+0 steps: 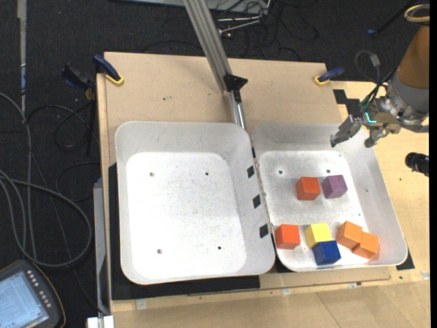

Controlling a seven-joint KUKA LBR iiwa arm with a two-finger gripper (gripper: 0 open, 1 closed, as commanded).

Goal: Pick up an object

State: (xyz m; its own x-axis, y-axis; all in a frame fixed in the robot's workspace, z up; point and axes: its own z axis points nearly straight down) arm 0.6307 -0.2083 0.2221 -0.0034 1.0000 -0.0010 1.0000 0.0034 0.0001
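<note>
White left bin (pixel 136 183): no blocks. Right bin (pixel 382 203): orange block (pixel 308 188), purple block (pixel 334 186), more near the front. Gripper (pixel 356 134) hangs over the far rim, fingers spread, holding nothing. Judgement: pick not yet begun.

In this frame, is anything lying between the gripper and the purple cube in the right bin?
No. In the camera view the gripper hovers over the right bin's upper right corner, and only bare white floor separates it from the purple cube.
</note>
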